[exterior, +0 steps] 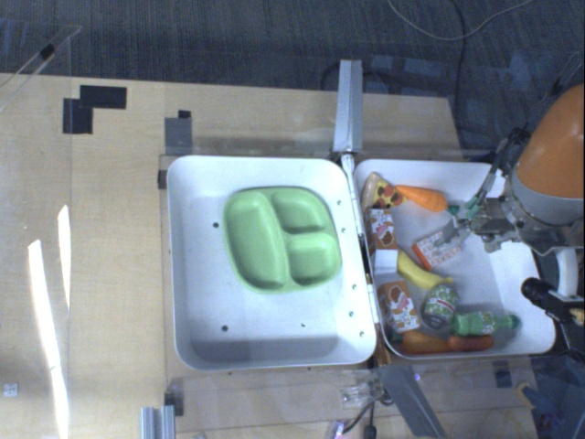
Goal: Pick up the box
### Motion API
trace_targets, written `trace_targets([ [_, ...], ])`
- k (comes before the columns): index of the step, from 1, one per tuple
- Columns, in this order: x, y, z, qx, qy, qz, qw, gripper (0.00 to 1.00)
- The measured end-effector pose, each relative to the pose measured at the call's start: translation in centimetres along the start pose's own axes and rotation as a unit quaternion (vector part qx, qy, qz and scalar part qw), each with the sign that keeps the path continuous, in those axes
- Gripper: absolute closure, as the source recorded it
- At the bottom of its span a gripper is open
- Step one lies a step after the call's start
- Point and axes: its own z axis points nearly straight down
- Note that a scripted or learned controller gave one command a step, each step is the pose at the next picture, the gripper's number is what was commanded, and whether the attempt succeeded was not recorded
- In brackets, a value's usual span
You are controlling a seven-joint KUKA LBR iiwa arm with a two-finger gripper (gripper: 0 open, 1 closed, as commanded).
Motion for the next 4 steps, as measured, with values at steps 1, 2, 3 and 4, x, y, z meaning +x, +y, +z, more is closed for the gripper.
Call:
trace_targets([
  [1, 0.1, 0.2, -1.2, -0.003, 0.000, 0.000, 1.0000, 1.00],
  [2, 0.1, 0.2, -1.2, -0.003, 0.000, 0.000, 1.0000, 0.00],
  [3, -1.9, 4.3, 8.8, -0.010, -0.002, -0.034, 0.9994, 0.00],
  [4, -0.9, 5.8, 10.3, -0.004, -0.001, -0.034, 0.9994, 0.00],
])
